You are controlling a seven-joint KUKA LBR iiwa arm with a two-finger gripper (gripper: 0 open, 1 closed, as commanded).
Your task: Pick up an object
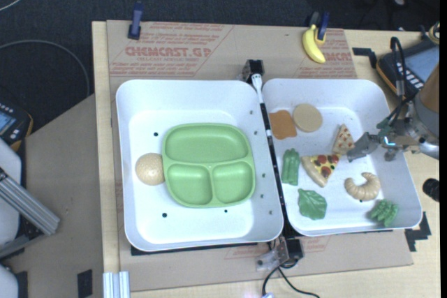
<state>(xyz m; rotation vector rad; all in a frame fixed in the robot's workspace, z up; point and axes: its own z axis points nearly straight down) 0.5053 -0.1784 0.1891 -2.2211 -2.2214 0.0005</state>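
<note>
Gripper (pixel 375 147), fingers spread and holding nothing, hangs over the right bin (pixel 335 88) just beside the pizza slice (pixel 342 139), croissant (pixel 363 185) slightly nearer. A clean grasp likely means centring squarely over one toy before descending.

the arm comes in from the right edge of the camera view, about halfway down the frame, with just its grey wrist end showing and cables looping above it. the gripper (pixel 377 148) points leftward and slightly down. its two dark fingers are spread apart in a v: one finger (pixel 361 147) stretches out to the left, long and tapered, while the other sits shorter and lower right, beside the wrist body. nothing lies between the fingers. a small bluish glint shows at the base where the fingers meet the wrist.
</note>
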